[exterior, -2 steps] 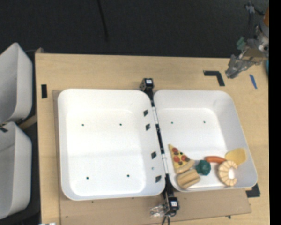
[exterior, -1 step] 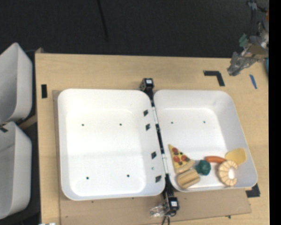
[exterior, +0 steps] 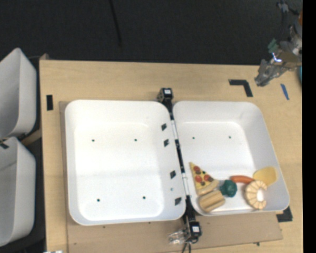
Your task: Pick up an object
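Approach not yet begun: gripper sits over bare bench at far right, well apart from the bins; its grip state cannot be told. Next move calls for travel over the right bin, then descent. Near corner holds pizza slice, bread piece, green piece, carrot, round slice, yellow chip. Left bin holds nothing.

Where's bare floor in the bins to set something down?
The left bin floor is bare wall to wall. The right bin is free across its far half. Crowded: its near edge, with the pizza slice, bread piece, green toy and round pastry.
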Robot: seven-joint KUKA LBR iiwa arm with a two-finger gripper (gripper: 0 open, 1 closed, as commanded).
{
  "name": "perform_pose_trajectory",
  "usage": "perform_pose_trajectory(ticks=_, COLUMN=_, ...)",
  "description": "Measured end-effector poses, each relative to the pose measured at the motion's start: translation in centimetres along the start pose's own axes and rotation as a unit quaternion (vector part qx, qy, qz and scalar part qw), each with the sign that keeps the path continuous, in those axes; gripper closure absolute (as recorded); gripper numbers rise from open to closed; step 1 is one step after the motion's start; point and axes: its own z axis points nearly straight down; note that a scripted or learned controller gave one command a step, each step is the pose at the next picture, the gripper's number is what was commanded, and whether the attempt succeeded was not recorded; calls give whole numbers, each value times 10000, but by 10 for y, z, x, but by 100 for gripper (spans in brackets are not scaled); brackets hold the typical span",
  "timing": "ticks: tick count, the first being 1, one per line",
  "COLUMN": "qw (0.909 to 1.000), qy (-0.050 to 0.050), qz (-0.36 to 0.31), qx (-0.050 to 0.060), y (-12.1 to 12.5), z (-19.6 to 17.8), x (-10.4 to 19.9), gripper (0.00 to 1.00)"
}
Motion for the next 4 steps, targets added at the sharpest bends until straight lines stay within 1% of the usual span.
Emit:
perform_pose_trajectory(ticks=1, qw=10000, qy=8, qz=10, qx=-7, y=0, z=-13, x=25, gripper=100)
perform_pose_trajectory(ticks=2, qw=10000, qy=6, qz=34, qx=0, y=0, z=-19, x=-1, gripper=100)
perform_pose_trajectory(ticks=4, qw=10000, qy=11, qz=24, qx=19, y=0, z=-4, x=0, gripper=100)
